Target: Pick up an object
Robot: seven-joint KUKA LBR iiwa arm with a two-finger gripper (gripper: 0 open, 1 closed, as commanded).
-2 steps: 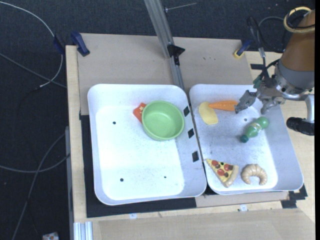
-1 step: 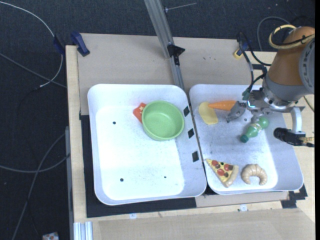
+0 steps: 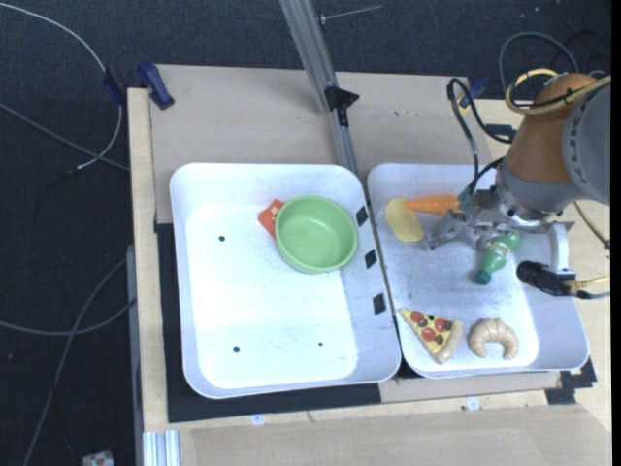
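My gripper (image 3: 473, 229) hangs low over the upper middle of the right bin (image 3: 563, 349), at the end of the grey arm with the orange band. Just below it and to its right lies a small green bottle (image 3: 492, 258), tilted, its top close under the gripper body. An orange carrot (image 3: 432, 204) lies just left of the gripper, beside a pale yellow flat piece (image 3: 404, 220). A pizza slice (image 3: 431, 333) and a croissant (image 3: 494, 338) rest near the bin's front edge. Nothing is visibly held.
The left bin (image 3: 243, 357) holds a green bowl (image 3: 315, 233) with a red-orange item (image 3: 269, 216) tucked at its left rim. A metal pole (image 3: 315, 56) slants down to the ridge between the bins. Cables trail at the right near a black connector (image 3: 541, 277).
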